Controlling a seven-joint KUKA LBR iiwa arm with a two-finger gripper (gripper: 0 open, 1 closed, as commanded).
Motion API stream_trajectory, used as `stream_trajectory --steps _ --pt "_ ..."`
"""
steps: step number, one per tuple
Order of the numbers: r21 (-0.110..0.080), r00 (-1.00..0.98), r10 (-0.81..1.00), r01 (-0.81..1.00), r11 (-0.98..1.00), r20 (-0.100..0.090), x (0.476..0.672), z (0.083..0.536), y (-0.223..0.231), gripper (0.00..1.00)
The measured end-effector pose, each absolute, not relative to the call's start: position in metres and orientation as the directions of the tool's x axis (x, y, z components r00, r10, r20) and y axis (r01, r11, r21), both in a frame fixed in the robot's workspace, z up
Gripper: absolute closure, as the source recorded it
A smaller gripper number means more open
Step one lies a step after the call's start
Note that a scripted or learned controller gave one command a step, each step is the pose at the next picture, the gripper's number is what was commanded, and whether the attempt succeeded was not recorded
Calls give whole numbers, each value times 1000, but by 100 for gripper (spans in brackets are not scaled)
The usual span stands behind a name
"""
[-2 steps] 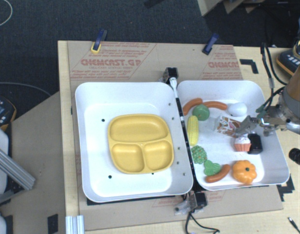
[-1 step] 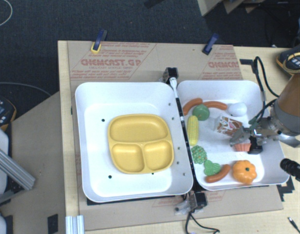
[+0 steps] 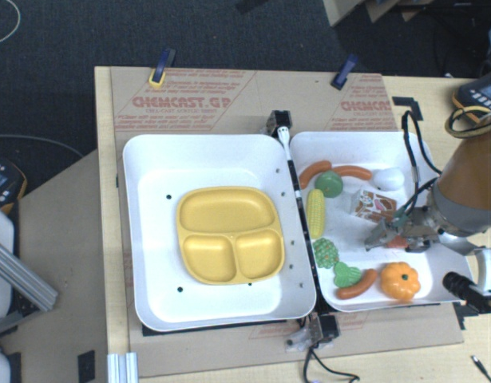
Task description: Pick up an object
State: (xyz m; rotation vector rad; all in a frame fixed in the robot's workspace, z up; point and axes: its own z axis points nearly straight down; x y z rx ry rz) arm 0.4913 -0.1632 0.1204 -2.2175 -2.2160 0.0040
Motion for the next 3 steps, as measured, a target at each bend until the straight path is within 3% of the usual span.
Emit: stream_trajectory --steps 1,2,3 --pt "-5 1 1000 1000 -1 2 491 82 -163 0" --pt "0 2 1000 1000 -2 -1 491 95 -163 100" --pt "6 0 1000 1000 0 -4 497 149 -173 100"
